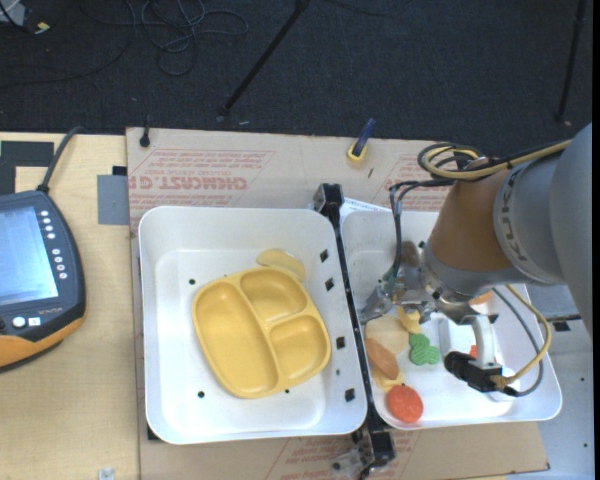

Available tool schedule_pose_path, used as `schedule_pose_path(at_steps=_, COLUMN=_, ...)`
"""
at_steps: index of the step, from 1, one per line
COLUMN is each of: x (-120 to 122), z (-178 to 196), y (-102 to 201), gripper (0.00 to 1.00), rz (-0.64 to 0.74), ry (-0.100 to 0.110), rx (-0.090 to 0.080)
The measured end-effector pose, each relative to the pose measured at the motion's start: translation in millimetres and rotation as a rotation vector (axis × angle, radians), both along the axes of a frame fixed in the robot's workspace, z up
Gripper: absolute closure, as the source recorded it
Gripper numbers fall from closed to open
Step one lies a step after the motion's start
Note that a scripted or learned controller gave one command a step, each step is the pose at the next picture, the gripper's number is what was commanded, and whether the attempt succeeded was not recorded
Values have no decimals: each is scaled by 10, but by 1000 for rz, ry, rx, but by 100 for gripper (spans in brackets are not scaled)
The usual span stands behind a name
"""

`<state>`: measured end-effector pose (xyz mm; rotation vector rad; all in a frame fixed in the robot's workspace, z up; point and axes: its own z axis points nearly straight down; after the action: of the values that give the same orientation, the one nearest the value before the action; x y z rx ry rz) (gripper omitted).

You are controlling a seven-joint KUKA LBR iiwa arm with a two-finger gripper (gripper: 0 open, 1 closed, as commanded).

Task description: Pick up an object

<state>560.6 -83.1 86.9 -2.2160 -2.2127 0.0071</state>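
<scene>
In the right bin [540,393] lie several small objects. A red-orange ball [405,403] sits near the front edge. A tan oblong piece [382,358] lies just behind it, with a green item [422,349] to its right. A small yellow piece [410,318] shows under the wrist. My gripper [387,298] is down inside this bin near its left wall, just above the tan piece and the yellow piece. The arm's orange band [468,238] and grey body hide the back half of the bin. I see nothing clearly between the gripper's tips.
The left bin [170,268] holds a yellow divided tray [260,333]. A black divider [345,298] runs between the bins. A black cable loop [480,373] hangs off the wrist over the right bin. A tablet [20,268] lies on the bench at the far left.
</scene>
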Motion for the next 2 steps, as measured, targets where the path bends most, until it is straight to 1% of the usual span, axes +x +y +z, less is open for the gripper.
schedule_pose_path(at_steps=1, x=32, z=104, y=-42, gripper=100, rz=-8, ry=-4, rx=-3)
schedule_pose_path(at_steps=2, x=318, z=1057, y=564, gripper=100, rz=7, ry=-15, rx=-3)
